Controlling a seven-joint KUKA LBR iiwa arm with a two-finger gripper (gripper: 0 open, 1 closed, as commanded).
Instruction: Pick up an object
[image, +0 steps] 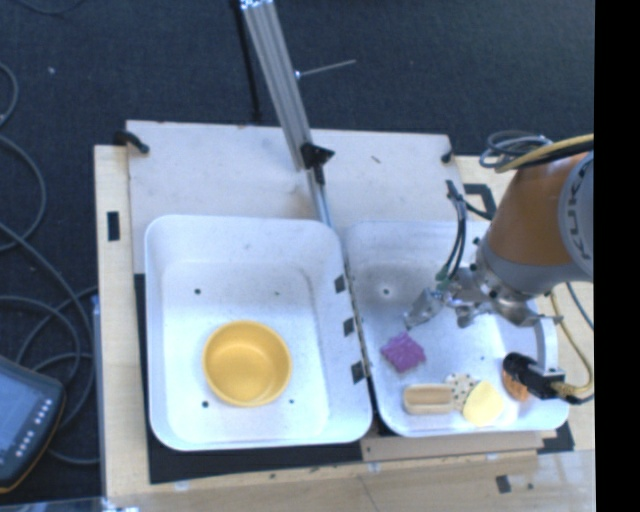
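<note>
The arm (540, 225) hides the right bin's (400, 250) far right corner. A tablet (25, 420) is cut off at the left edge.

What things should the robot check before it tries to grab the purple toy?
1. Small purple block sits in the right white bin: ok.
2. Gripper is directly over the block: not ok, it sits up and right of it.
3. Fingers open: cannot tell.
4. Nothing held already: cannot tell.
5. Block apart from the tan wooden piece and pale yellow lump: ok.
6. Yellow round bowl is out of the way, in the left white bin: ok.
</note>
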